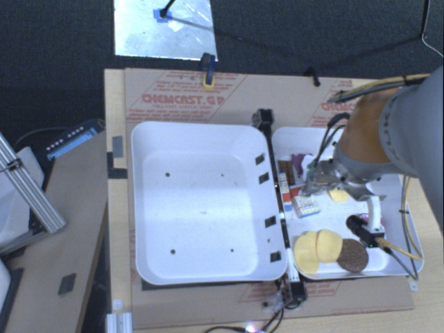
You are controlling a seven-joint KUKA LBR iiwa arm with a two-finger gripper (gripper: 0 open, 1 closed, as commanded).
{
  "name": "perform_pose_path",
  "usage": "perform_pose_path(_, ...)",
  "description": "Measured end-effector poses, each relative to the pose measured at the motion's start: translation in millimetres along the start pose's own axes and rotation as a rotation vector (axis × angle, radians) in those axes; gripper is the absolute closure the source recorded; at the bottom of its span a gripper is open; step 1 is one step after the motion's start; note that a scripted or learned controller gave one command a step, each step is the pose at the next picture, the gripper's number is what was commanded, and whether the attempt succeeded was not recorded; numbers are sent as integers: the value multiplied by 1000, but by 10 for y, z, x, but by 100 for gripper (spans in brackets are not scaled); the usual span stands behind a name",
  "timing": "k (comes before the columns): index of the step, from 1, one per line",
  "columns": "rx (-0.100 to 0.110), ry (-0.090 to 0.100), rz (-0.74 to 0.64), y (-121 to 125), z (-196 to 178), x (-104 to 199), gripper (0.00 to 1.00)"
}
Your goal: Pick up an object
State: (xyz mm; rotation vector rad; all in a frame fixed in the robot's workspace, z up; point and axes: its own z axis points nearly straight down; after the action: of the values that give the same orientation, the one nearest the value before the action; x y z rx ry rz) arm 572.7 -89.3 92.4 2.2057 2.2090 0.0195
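Note:
My gripper [313,184] reaches down into the right bin [291,136], near its left-middle part. A small white card with red and blue marks [306,206] lies just below it. Beside the gripper on the left are a purple thing [299,164] and a small box with red print [286,171]. A pale yellow piece [339,195] lies to its right. At the bin's front sit a yellow round sponge-like thing [318,250] and a dark brown disc [352,255]. The arm hides the fingers.
The left bin [201,200] stands beside the right one, parted by a black-clipped rim [274,186]. A yellow-and-blue clamp [207,71] sits at the bench's back edge. A shiny metal sheet [165,18] lies on the floor behind.

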Motion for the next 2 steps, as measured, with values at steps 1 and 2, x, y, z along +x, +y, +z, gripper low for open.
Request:
perform_pose_path(1, 5, -3, 0, 21, 3, 19, 100)
perform_pose_path(2, 3, -2, 1, -3, -19, 30, 100)
